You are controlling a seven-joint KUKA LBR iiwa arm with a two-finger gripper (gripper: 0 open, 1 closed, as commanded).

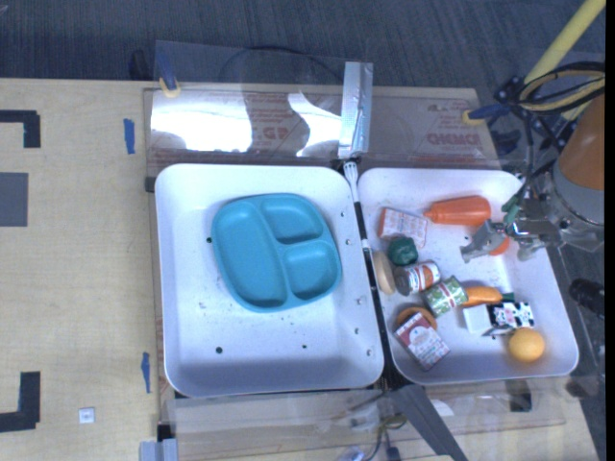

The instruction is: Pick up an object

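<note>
Orange carrot [459,210] lies just beside your gripper [492,241] | right bin [562,301] | fingers: you cannot tell if open or shut | blue tray [276,251] in left bin [183,286]

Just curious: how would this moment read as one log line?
end effector above right bin | beside carrot | blue tray in left bin

The right bin [567,329] is crowded: carrot [459,210], cans [423,279] and small cartons [421,339] lie close together, with bare floor only along its far right side. In the left bin [183,286], open margins ring the blue divided plate [276,251].
</note>
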